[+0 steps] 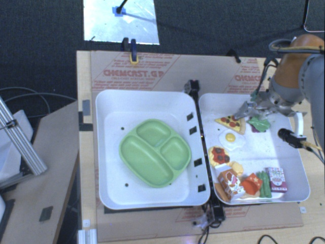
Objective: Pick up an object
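**Right bin, reach stage: gripper low among toy food**

Camera view, contents listed left to right:

- Left bin (109, 151): one green divided tray (155, 152), lying flat near the middle.
- Right bin (299, 184): pizza slice (231, 122) near the upper left; fried egg (230, 139) just below it; a round red-topped piece (219, 156) further down; a cluster along the front wall, including an orange-red piece (251, 184) and a small red-and-white carton (277, 179).
- Green piece (259, 124): just beside the pizza slice, directly under the tool.
- Gripper (254, 111): reaching in from the right, low over the upper part of the right bin. Whether it is open or closed cannot be told; nothing is seen lifted.

Step, as judged: approach or descent onto a candidate, likely the green piece or the pizza slice. Pick not yet made.

Next move calls for: closing on one item alone, then a straight lift clear of the neighbours.
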`<state>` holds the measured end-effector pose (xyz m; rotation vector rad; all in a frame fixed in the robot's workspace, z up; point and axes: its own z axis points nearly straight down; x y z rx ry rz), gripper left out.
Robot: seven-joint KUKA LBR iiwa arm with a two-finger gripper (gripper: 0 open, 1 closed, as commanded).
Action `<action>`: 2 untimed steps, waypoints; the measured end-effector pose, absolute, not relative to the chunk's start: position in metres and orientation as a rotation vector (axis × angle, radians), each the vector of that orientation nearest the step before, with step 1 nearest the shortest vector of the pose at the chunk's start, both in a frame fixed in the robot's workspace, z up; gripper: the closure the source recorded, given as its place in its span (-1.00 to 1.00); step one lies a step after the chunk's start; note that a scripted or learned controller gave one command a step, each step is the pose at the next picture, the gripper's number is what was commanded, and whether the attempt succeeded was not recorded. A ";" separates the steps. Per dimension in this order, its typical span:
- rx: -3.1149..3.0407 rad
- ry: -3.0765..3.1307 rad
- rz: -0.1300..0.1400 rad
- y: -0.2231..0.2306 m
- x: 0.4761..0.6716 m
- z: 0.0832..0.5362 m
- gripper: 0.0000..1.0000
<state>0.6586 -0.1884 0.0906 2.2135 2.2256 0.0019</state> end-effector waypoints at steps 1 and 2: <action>2.205 2.224 0.011 -0.189 0.662 0.107 1.00; 2.212 2.223 0.006 -0.190 0.661 0.152 1.00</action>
